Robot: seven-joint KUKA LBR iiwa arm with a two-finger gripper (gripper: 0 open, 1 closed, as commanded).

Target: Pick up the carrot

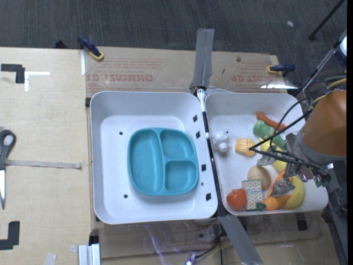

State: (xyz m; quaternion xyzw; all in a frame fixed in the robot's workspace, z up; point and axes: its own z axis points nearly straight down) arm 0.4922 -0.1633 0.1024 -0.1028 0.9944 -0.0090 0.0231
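Carrot (277, 195) lies in the right bin (231, 115), slanting from just beside the tomato (236, 199) up toward the banana (297, 195), and my gripper (285, 185) sits right over its upper end. I cannot tell whether the fingers are parted or pinched, since cables and the wrist hide them. I would straddle the carrot's narrow width, clear of the small box (253, 194), before closing and lifting straight up.

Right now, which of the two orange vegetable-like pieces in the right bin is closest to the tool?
The orange piece at the bin's near edge, between the banana and the small box; the tool hangs right over it. The other lies at the far side by the green toy.
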